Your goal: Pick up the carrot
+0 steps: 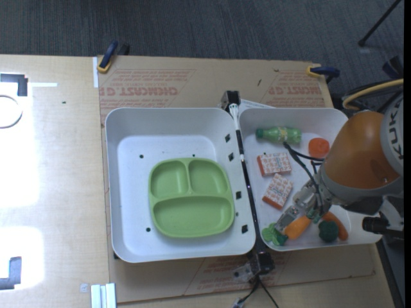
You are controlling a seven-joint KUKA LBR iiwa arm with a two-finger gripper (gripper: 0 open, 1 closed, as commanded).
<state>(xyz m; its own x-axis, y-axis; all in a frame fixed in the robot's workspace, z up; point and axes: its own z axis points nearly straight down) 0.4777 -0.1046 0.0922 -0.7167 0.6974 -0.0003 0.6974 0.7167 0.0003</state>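
While the arm [359, 153] leans in from the right edge of the view, its claw [307, 209] hangs low over the near part of the right-hand bin [292, 116], one of two shallow white bins set side by side on a desk [51, 172]. The carrot [294, 228] lies in that same bin, at its near edge, just below and slightly left of the claw tip. It is a short orange piece with green leaves at its left end, and its long axis runs from lower left to upper right, so the orange end points up toward the claw. Claw and carrot look to be touching or very nearly so; the angle does not let me say whether a finger is on the carrot or merely above it, and whether the claw is spread or pressed together cannot be told, since the metal parts blur into one cluster.

Just right of the carrot sits a second orange-and-green vegetable [332, 228], close enough to be mistaken for the target. Further back in the bin lie two small printed boxes [276, 177], a green bottle [279, 133] and a round orange piece [318, 147]. The left bin [122, 172] holds a green divided plate [191, 197].

Judging from this, the coming move depends on closing across the carrot's slanted axis, not along it.
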